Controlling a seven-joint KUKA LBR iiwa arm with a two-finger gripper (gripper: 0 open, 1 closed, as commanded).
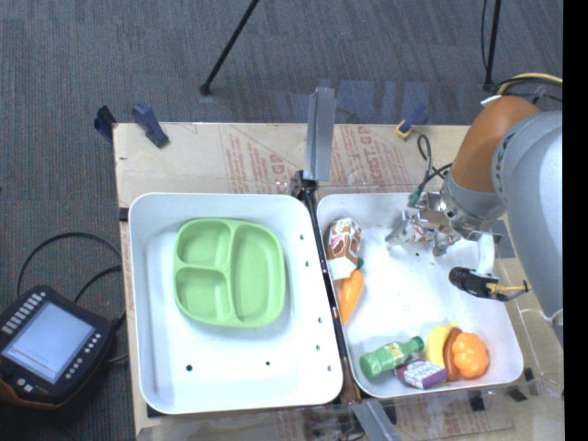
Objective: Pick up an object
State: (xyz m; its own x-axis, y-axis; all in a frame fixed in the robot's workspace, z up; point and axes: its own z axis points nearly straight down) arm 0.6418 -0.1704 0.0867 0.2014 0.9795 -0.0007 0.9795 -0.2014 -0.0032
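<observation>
Two white bins side by side: the left bin [152, 356] has one green divided plate [230, 271], the right bin [404, 288] holds the rest. The arm [514, 173] comes in from the right, gripper [418, 230] over the right bin's far end, can't tell how its fingers are set. One carrot [351, 294] by the left wall, long axis near-to-far. One green bottle [390, 356] lies sideways, label unreadable. One orange toy [467, 355], one purple box [422, 373].
</observation>
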